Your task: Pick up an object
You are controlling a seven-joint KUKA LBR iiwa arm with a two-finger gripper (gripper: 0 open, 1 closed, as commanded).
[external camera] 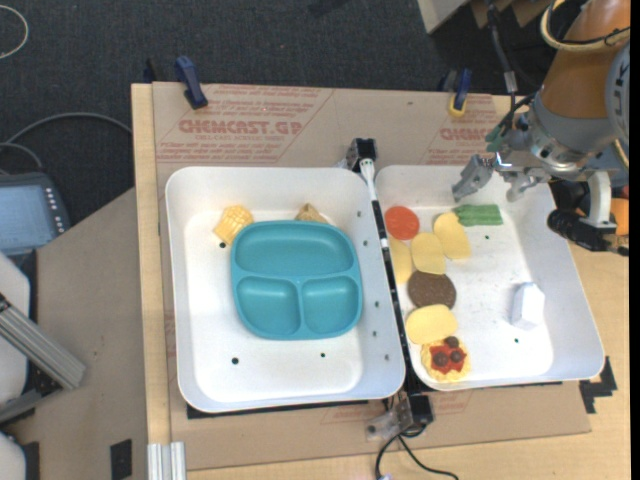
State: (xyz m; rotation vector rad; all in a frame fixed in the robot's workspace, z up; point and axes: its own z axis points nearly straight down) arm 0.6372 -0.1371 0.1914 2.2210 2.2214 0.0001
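My gripper (496,180) hangs open over the back of the right bin (565,298), with nothing between its fingers. Just below it lies a green flat piece (478,215). Further left and forward sit a red round slice (402,222), two yellow pieces (440,245), a brown round patty (431,289), another yellow piece (430,322) and a small pizza-like piece with dark dots (447,358). A white block (526,304) lies toward the bin's right side.
The left bin (190,268) holds a teal divided plate (296,278), a yellow corn piece (233,224) and a small tan piece (309,213) behind the plate. A black clip (361,154) sits where the bins meet at the back. Blue clamps (189,80) hold the board.
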